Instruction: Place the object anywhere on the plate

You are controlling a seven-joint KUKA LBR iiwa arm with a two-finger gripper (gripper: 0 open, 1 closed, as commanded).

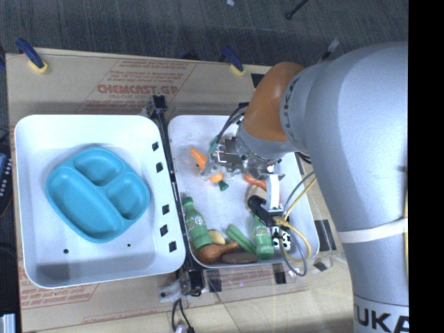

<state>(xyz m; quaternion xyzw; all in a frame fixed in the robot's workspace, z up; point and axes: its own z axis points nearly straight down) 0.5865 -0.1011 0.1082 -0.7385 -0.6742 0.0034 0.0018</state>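
- Two white bins are sitting side by side on the tabletop point(229, 311); the landmark here is the blue plate point(97, 193), which is lying in the left bin point(35, 255).
- Nearest the camera, right of the plate in the right bin point(182, 132), two green bottles point(195, 224) and point(262, 241) are lying among brown and yellowish pieces point(229, 252) along the bin's near wall.
- Farther back, still right of the plate, small orange pieces point(200, 158) and point(255, 181) are lying on the bin floor.
- Just beside them the claw point(225, 155) is hanging low over the bin; whether it is apart or together I cannot tell.
- Farthest, blue clamps point(31, 54) are gripping the cardboard's point(125, 82) back edge beyond the plate.
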